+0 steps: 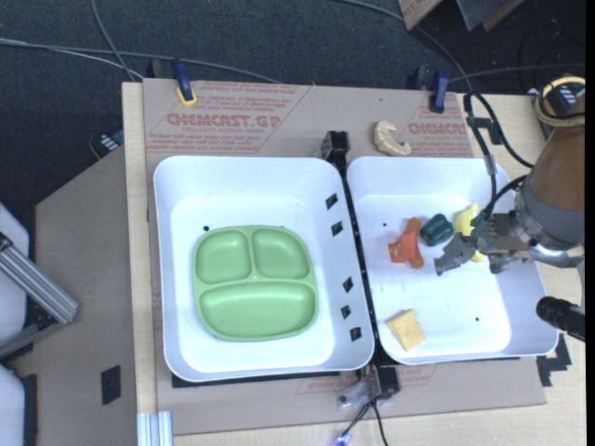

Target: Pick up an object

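Right-hand bin [493, 337]: small objects sit clustered near its middle, an orange piece [406, 246], a dark green piece [435, 229] touching it, and a yellow piece [466, 221] just beside that. A tan block [405, 329] lies apart near the bin's front edge. Gripper [462, 249] hangs low just right of the cluster; I cannot tell whether its fingers are spread or closed, and nothing is visibly held.

Step judged: approach, pick not yet made. Next move calls for settling on one piece and closing on it cleanly; crowding makes a stray nudge likely.

Left bin [172, 249] holds a green divided plate [256, 282]. A beige object [391, 138] rests on the board [279, 114] behind the bins.

Writing: red print on that board reads roughly "CHEMCAST GP", repeated, partly covered.
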Robot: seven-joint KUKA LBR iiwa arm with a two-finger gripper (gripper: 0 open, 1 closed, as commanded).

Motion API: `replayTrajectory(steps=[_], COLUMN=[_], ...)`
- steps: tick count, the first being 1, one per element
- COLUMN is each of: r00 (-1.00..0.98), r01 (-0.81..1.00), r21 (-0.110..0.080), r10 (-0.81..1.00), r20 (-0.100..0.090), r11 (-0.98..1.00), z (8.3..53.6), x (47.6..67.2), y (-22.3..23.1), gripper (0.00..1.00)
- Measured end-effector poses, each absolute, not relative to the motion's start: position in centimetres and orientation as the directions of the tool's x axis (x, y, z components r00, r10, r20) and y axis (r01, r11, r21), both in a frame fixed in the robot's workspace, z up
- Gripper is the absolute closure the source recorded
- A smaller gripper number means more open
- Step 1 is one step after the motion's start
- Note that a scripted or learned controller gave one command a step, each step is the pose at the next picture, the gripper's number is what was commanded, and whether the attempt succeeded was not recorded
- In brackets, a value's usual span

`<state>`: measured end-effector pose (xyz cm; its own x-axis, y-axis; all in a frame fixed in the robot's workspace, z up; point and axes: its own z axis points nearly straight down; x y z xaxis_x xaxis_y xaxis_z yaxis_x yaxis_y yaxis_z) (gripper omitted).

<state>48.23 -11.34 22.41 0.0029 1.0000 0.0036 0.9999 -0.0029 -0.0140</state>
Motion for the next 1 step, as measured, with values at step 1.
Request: replayTrajectory(steps=[1], r00=[0.000], r01=[1.000], r21=[-0.002], r10=[1.000], r20=[0.002], r11=[0.000], z=[22.95], x=[48.49], y=[-11.33], gripper=[0.00])
